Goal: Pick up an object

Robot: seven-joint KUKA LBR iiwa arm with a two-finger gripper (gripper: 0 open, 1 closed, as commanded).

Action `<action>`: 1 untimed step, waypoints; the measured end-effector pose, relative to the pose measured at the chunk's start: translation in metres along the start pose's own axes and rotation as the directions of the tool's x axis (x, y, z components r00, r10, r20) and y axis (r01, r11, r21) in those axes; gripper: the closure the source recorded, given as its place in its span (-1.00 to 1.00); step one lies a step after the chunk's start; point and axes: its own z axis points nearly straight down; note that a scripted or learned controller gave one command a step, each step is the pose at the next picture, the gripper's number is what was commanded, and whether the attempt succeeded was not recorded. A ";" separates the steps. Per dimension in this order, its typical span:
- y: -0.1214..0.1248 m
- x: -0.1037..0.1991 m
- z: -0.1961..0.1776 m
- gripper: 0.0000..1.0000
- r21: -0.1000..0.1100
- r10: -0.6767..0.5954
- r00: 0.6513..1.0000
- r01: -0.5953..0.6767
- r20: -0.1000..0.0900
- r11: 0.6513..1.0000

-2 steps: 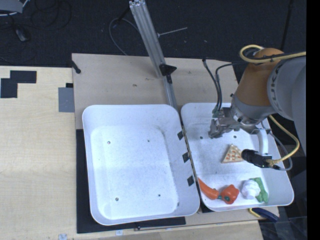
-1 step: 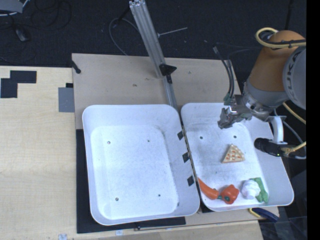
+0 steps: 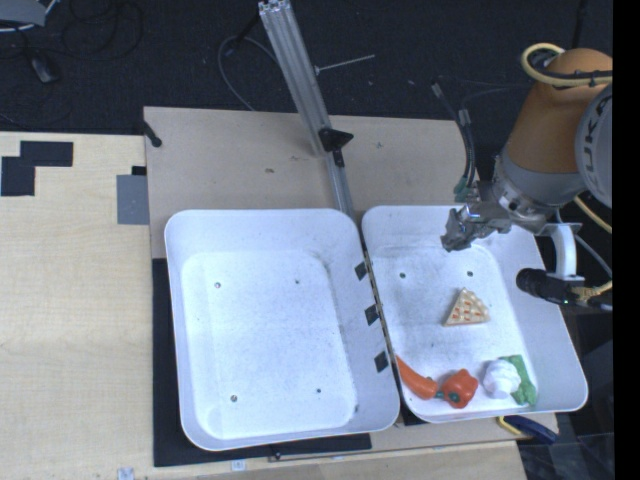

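Pizza slice [image 3: 466,309] mid right bin [image 3: 400,230], claw [image 3: 458,236] near far rim, grip state unclear

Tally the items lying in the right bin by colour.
Tan waffle-patterned wedge: 1
Orange carrot-like piece: 1
Red piece: 1
White and green piece: 1
Total: 4

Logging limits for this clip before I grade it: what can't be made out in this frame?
- Gripper, camera view: too small and dark to tell whether it is open or shut.
- White and green item, right bin's near corner: too small to identify.
- Orange and red pieces: whether they touch is unclear.
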 end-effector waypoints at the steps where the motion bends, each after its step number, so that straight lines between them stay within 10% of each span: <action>1: -0.010 0.050 0.010 1.00 0.002 -0.004 1.000 0.004 -0.001 1.000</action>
